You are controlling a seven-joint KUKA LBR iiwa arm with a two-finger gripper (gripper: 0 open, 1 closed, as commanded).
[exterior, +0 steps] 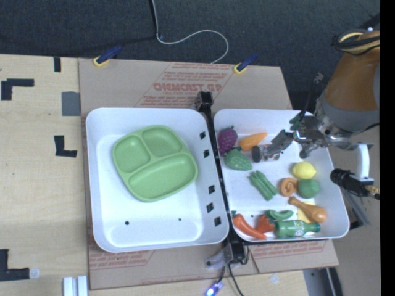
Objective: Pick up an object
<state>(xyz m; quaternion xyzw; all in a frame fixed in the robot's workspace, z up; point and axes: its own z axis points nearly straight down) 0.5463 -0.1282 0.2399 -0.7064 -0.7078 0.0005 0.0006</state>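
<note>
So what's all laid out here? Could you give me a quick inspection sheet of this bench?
Surface: two white bins, left bin and right bin, on cardboard.
Job's things: toy food in the right bin: carrot, lemon, green beans, green bottle, purple vegetable.
Clutter: green divided plate in the left bin.
Grippers: gripper low over the right bin, beside the carrot; holding nothing that I can see.
Cables: white cable behind the bins.
Surroundings: dark floor, black tape marks on the bench.
</note>
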